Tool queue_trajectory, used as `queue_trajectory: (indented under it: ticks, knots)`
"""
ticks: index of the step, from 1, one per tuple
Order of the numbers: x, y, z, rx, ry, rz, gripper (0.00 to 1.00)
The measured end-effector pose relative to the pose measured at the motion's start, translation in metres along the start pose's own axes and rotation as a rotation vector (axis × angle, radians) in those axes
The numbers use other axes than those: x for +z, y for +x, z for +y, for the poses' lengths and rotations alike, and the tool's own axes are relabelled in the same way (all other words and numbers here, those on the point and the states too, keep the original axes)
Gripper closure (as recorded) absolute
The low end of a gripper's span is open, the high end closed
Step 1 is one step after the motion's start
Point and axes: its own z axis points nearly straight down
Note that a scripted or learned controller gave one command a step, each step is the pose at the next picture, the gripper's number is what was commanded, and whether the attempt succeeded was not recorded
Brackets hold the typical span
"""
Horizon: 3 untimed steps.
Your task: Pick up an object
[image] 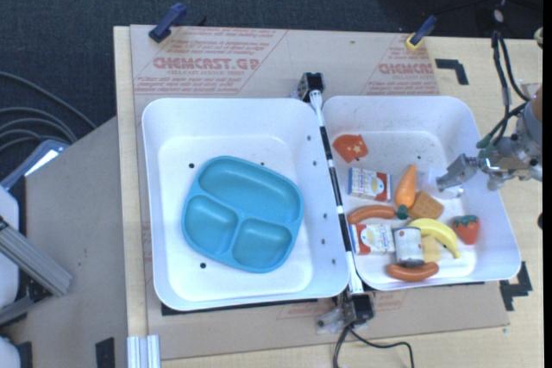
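Objs to pick sit in the right bin (457, 112), clustered toward its near half. Banana (438, 235) lies w/ a small grey-labelled can (408, 244) touching its left side; label too small to read. Sausage (412, 272) is just below the can, near the bin's front wall. A second sausage (370, 214) lies above a red-and-white packet (374, 238); another small packet (368, 183) sits above that, print illegible. Carrot (406, 184) stands tilted next to a tan cracker-like piece (426, 206), the two about touching. Red strawberry-like item (467, 228) is right of the banana, apart from it. Red-orange piece (350, 147) lies alone farther back; can't tell what it is.

Gripper (455, 174) hangs over the bin's right part, above and right of the cracker piece, w/ nothing seen between its fingers. Fingers are small and blurred at this angle: can't tell if apart or together. Arm is cut off at the right edge, only the wrist end visible.

Left bin (164, 125) holds a blue divided plate (242, 213), 3 compartments. Both bins rest on a counter (216, 56) w/ printed board; blue clamp (166, 21) and yellow clamp (421, 32) at its back edge. Cables at far left partly out of frame.
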Motion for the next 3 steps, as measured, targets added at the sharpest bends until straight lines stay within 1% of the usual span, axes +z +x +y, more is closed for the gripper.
queue_trajectory:
  ticks: [1, 2, 3]
  knots:
    - [0.123, 0.007, -0.027, 0.000, -0.004, -0.002, 0.00]
    - [0.114, 0.007, -0.028, 0.001, -0.004, -0.002, 1.00]
    - [0.023, 0.105, -0.032, -0.001, -0.001, 0.000, 1.00]
